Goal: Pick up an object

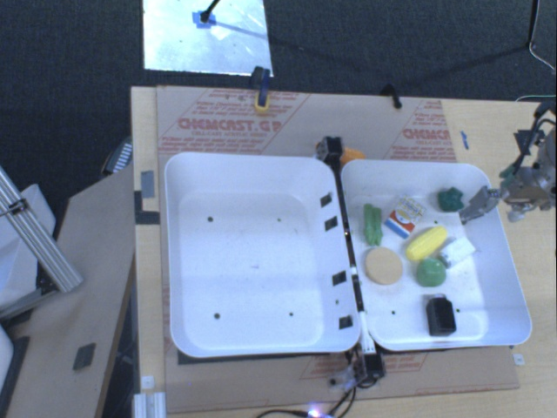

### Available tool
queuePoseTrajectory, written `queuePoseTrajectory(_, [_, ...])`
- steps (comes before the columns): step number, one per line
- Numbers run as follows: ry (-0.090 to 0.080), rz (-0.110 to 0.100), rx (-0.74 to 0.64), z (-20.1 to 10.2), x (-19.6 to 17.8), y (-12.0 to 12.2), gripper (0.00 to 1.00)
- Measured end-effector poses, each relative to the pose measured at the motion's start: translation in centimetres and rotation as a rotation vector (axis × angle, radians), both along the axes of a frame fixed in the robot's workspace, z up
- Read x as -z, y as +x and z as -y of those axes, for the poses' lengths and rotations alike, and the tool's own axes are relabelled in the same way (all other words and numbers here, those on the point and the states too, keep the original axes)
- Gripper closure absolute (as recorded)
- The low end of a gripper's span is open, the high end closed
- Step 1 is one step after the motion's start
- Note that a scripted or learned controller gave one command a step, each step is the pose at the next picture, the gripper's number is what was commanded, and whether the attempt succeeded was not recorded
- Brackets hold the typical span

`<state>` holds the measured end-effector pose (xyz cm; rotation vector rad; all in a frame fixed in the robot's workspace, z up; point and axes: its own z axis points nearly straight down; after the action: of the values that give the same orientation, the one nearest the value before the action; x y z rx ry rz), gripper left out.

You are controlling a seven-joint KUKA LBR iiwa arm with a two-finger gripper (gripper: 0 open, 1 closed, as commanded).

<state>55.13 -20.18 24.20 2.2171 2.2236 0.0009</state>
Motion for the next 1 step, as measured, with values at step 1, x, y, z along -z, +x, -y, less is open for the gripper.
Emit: queuePoseTrajectory(1, [-0.001,0.003,-0.004,0.0,-1.09,0.09,1.0])
